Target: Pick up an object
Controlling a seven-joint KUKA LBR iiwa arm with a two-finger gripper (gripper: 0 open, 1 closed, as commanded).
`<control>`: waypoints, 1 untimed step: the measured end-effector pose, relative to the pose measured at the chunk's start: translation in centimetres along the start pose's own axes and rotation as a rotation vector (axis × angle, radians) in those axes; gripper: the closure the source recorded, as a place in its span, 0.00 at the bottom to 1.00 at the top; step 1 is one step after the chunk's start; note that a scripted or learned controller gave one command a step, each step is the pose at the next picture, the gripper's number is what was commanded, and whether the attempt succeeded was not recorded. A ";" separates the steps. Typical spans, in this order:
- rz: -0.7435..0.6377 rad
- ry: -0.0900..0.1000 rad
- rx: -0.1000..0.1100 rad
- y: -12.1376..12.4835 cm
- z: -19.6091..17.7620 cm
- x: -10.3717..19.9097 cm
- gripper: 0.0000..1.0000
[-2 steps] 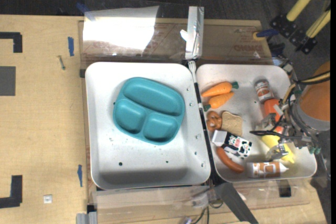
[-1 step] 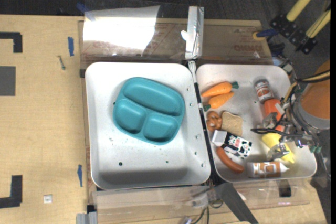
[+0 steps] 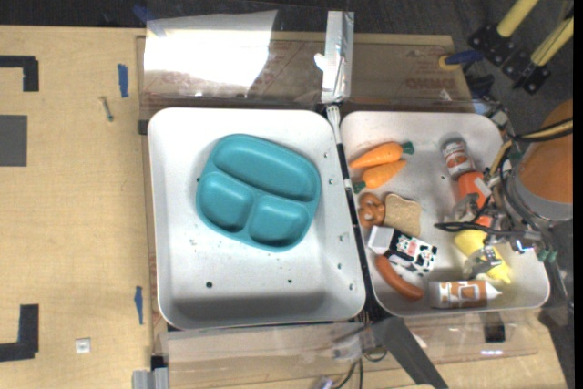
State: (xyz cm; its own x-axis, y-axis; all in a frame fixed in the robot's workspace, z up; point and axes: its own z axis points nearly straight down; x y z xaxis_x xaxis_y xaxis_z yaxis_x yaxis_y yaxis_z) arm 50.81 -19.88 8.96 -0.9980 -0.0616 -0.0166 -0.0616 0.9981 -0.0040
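Hung low over right bin (image 3: pixel 364 134), at its right wall. Jaws (image 3: pixel 483 237) hard to read among cables; could not tell whether wide or narrow. Lemon (image 3: pixel 468 242) just under them, bottle (image 3: pixel 465 291) just below, long axis left-right. Also there: carrots (image 3: pixel 378 163), bread (image 3: pixel 402 213), sausage (image 3: pixel 397 279). Left bin (image 3: pixel 173 223) held teal tray (image 3: pixel 258 190).

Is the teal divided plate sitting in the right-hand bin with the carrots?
No, the teal three-compartment plate lies in the left white bin; the two orange carrots are in the right bin.
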 end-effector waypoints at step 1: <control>0.060 -0.007 0.001 -2.0 0.0 0.5 0.00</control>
State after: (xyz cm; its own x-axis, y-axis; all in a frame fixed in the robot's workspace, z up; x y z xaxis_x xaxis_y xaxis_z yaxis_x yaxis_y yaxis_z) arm 50.41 -21.86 9.00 -0.9997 -0.0016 -0.0234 -0.0015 1.0000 -0.0038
